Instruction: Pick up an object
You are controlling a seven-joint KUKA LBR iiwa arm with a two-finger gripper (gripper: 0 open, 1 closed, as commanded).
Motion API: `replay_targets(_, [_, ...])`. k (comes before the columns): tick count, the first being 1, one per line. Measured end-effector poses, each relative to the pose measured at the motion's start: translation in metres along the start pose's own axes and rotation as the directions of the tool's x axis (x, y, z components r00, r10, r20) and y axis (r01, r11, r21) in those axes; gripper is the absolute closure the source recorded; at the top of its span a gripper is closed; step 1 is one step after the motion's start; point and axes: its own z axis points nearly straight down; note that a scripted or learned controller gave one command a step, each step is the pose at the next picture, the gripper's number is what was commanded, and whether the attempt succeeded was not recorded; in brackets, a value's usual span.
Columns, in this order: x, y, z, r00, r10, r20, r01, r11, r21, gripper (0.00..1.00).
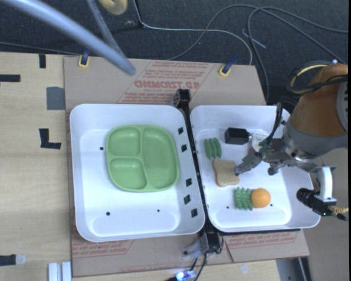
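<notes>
The right bin [281,117] holds several small things: a tan bread-shaped piece [224,172], a black block [236,136], a green ridged piece [212,148], a second green ridged piece [242,198] and an orange ball [260,198] touching it. My gripper [258,167] hangs over the middle of this bin, just right of the tan piece and above the orange ball. Its fingers are spread open with nothing between them. One fingertip [242,167] reaches close to the tan piece's right edge.
A green divided plate [143,158] lies in the left bin [85,157]. A black divider [190,163] runs between the two bins. The grey and orange arm [319,119] comes in over the right bin's far right side.
</notes>
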Motion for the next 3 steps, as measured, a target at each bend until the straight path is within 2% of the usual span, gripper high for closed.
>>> replay_targets(1, [0.0, 0.003, -0.006, 1.0, -0.004, 0.002, 0.004, 1.0, -0.012, 0.0])
replay_targets(3, [0.008, 0.003, 0.083, 1.0, -0.003, 0.001, 0.003, 1.0, -0.007, 0.0])
